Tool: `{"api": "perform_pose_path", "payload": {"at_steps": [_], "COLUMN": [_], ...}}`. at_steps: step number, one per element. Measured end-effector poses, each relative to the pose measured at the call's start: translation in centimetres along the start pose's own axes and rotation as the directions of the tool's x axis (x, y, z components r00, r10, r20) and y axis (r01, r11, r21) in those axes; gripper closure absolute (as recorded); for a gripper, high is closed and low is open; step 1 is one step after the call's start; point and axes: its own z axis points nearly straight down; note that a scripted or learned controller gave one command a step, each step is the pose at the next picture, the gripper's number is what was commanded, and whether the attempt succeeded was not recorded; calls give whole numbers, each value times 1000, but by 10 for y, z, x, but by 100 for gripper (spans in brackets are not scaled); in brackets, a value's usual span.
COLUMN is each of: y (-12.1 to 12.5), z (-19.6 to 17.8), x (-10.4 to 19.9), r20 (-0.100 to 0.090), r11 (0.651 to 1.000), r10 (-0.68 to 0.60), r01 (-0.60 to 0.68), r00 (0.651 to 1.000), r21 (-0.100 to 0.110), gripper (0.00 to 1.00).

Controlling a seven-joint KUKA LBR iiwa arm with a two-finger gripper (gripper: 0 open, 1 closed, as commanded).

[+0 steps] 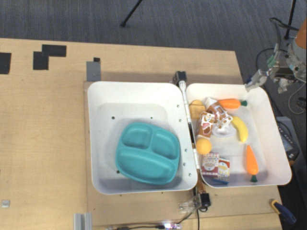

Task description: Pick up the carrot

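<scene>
Two orange carrots lie in the right bin [268, 128]. One carrot [229, 103] rests crosswise near the far wall, its green end pointing right. The other carrot [251, 161] lies lengthwise by the right wall, its dark green tip toward the near edge. My gripper [254, 81] hangs at the bin's far right corner, up and to the right of the far carrot and apart from it. Nothing is seen in its grasp.
The right bin also holds a yellow banana [240, 129], an orange fruit [204, 145], a bread piece [195, 109], snack packets [211, 119] and a small carton [214, 165]. A teal divided tray [147, 152] sits in the left bin [103, 128]. Cables hang at the right.
</scene>
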Motion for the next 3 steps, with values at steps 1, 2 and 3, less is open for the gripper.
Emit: {"api": "perform_pose_path", "payload": {"at_steps": [1,2,3], "y": [-42,-133,-130], "z": [83,158,146], "x": [-1,24,24], "r20": [-1,-1,3], "r11": [994,984,984], "r10": [-106,-180,-180], "r01": [106,180,180], "r00": [994,984,984], "r21": [2,0,-7], "gripper": [0,0,100]}}
